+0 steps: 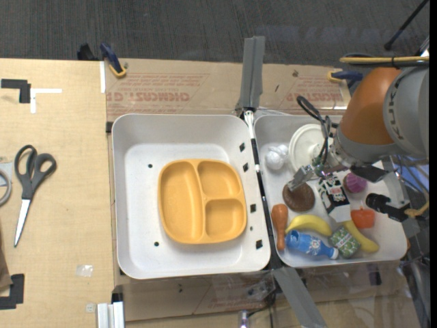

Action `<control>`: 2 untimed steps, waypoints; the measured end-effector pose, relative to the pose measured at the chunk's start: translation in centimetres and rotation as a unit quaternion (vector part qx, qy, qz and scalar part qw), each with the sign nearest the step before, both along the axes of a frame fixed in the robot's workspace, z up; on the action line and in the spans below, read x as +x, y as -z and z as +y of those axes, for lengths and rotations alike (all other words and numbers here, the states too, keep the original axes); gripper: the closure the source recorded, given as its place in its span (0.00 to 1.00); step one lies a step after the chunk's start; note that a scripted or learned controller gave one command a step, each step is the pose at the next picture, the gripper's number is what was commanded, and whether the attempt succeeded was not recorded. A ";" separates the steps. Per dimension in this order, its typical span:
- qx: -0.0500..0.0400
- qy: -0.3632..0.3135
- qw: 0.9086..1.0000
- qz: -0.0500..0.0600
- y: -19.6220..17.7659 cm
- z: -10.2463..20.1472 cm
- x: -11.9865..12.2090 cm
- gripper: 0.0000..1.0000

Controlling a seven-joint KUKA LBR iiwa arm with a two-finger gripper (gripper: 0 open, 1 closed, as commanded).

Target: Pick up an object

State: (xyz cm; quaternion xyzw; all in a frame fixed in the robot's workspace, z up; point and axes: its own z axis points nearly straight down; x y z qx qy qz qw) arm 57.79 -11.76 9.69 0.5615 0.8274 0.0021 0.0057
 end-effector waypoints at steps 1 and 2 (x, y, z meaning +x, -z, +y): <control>0.000 0.003 1.000 0.004 0.3 -3.2 -4.2 0.00; 0.001 -0.030 1.000 0.004 0.3 1.8 -2.8 0.00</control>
